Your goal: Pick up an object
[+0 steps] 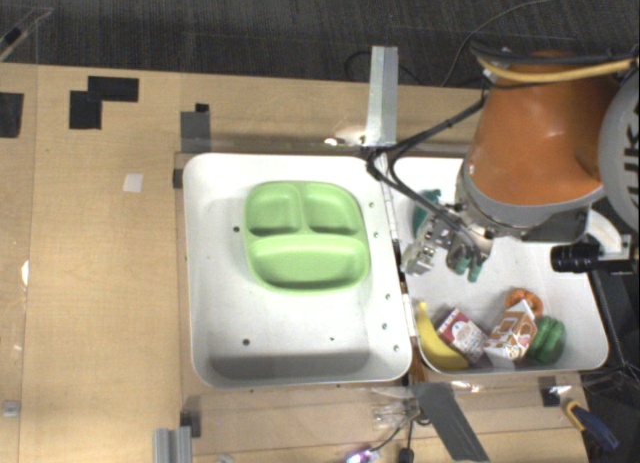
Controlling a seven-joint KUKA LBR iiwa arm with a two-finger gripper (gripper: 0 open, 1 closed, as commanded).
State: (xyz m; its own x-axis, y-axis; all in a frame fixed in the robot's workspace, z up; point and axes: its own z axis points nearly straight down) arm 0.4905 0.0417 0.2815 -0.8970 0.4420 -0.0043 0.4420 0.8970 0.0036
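Over right bin (598, 349), gripper (446, 251) is being held above bare floor near left wall; finger state cannot be told. Nothing is being carried. Objects are lying apart at near edge: banana (437, 340), cartons (487, 334), green item (546, 339). Green plate (304, 234) is sitting in left bin (210, 281).

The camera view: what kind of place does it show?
Probably a robot laboratory for grasping tests: a grey and orange arm over two shallow white plastic bins, toy food such as a yellow banana, loose black cables.
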